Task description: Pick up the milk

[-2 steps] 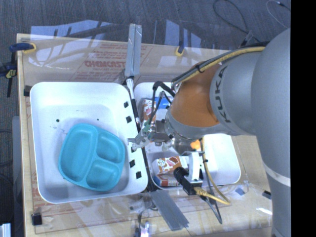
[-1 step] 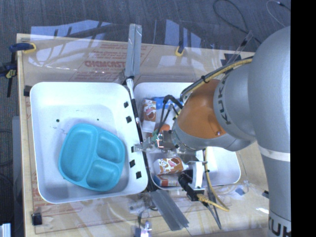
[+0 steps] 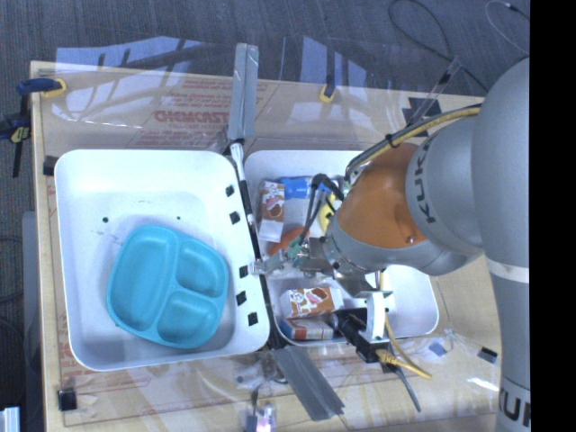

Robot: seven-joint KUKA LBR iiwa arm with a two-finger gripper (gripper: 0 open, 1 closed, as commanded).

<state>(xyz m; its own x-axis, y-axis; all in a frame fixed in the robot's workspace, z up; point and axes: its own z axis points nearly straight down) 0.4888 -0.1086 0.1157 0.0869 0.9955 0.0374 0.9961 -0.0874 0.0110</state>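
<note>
arm low over right bin (image 3: 423, 318) | milk (image 3: 310, 301) likely the carton lying in bin, not lifted | gripper (image 3: 306, 257) state: can't tell, wrist hides it | grasp+lift pending

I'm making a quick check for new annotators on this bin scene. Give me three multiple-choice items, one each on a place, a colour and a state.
1. Where does the divided tray lie?
A. in the left bin
B. in the right bin
C. on the floor

2. What colour is the tray?
A. red
B. light blue
C. black

3. How does the arm stand?
A. parked far off the bench
B. reaching over the left bin
C. reaching over the right bin

Answers: 1 A, it rests inside the left bin. 2 B, its whole surface is light blue. 3 C, the arm hangs above the cartons in the right bin.
</note>
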